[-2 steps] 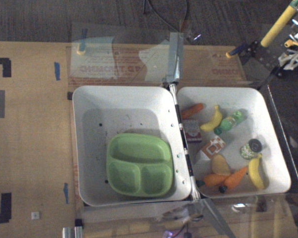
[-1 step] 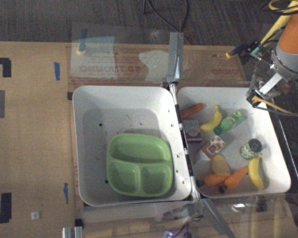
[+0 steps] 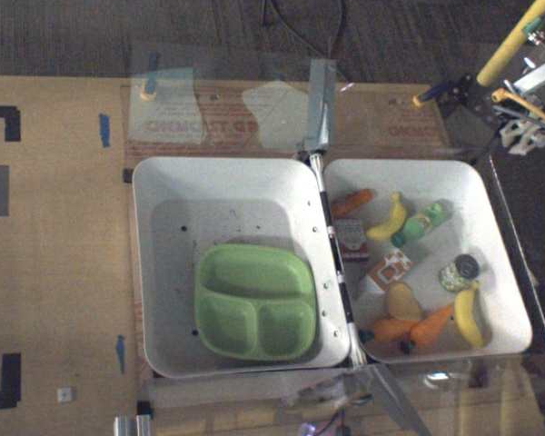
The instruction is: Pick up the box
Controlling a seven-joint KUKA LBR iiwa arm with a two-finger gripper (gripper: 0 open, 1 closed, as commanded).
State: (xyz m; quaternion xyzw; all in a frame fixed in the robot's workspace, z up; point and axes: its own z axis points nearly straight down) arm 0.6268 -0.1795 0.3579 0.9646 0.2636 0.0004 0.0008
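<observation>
Claw state: cannot tell, nor its bearing to the target. Small red-and-white cardboard box (image 3: 351,240) lies against the right white plastic bin's (image 3: 500,234) left wall. Risks: the wall blocks a finger, or the adjacent orange-and-white carton (image 3: 389,269) gets grabbed instead.

I see two white bins on the bench (image 3: 54,271). The left bin (image 3: 163,184) contains a green tray (image 3: 254,301) with three compartments, set toward the near right corner. The right bin (image 3: 490,234) contains a carrot (image 3: 351,203) at the far left, a banana (image 3: 390,218), a green bottle (image 3: 420,223), a can (image 3: 460,272), a second banana (image 3: 468,315), and two carrots (image 3: 413,329) near the front wall.
</observation>
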